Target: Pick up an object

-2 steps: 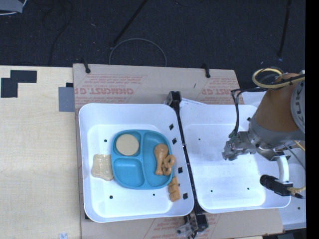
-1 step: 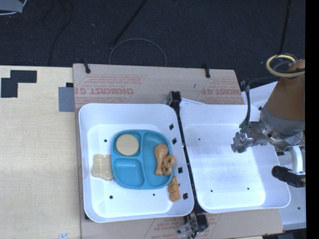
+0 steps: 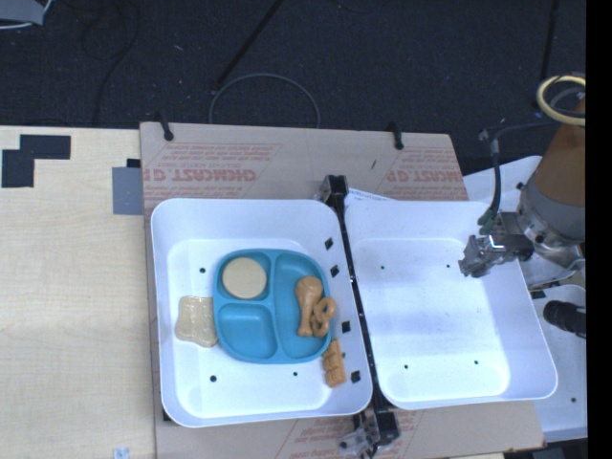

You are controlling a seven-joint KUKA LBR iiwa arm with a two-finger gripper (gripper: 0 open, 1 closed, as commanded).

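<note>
1. Camera view puts the gripper [image 3: 481,254] at the three o'clock edge of the right bin [image 3: 449,390], low over its rim; whether its fingers are parted or closed I cannot tell, and nothing is seen between them.
2. Outward from there, the grey arm [image 3: 559,194] comes in from three o'clock, a stance that suits a reach into either bin.
3. All the pickable things lie in the left bin [image 3: 182,237], well apart from the gripper.
4. A blue divided tray [image 3: 251,338] sits at its middle, with a round tan disc [image 3: 244,277] in the eleven o'clock compartment and a brown twisted piece [image 3: 314,304] in the three o'clock one.
5. A pale flat piece [image 3: 196,320] touches the tray at nine o'clock; a small brown piece [image 3: 334,363] lies at five o'clock by the divider.
6. My judgement: the loose pieces off the tray are the easier targets.
</note>
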